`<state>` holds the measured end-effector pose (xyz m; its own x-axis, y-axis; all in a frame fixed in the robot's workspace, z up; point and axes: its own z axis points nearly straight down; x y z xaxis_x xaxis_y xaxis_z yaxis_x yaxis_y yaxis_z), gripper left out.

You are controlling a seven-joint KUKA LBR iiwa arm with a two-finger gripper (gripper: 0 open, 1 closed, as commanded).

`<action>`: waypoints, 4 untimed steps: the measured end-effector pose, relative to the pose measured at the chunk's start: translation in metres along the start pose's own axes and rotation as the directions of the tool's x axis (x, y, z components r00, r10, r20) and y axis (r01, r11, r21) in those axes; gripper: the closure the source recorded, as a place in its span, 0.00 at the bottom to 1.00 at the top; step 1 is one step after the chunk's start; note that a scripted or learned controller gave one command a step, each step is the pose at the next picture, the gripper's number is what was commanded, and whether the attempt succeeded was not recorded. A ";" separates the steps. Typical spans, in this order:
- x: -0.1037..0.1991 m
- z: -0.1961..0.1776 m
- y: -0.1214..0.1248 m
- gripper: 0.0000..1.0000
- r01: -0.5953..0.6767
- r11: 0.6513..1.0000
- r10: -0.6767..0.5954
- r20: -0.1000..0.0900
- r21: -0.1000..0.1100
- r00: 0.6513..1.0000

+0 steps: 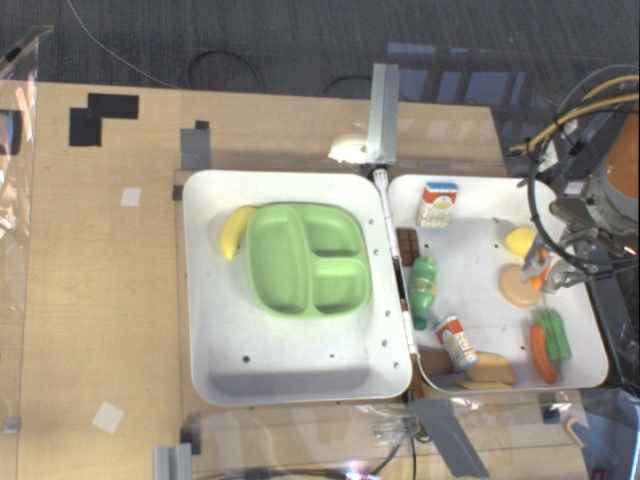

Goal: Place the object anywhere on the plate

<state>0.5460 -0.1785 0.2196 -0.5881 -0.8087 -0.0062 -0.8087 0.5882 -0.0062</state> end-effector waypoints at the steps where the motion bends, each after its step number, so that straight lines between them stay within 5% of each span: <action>1: -0.099 0.033 -0.031 1.00 0.263 0.965 -0.263 0.002 -0.002 0.965; 2: -0.141 0.034 0.043 1.00 0.411 0.912 -0.411 0.002 -0.002 0.912; 3: -0.196 0.035 0.093 1.00 0.701 0.713 -0.701 0.004 -0.002 0.713; 4: -0.228 -0.112 0.126 1.00 0.855 0.519 -0.855 0.001 0.007 0.519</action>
<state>0.5771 0.0800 0.3322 0.3859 -0.9225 0.0010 -0.9224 -0.3859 -0.0151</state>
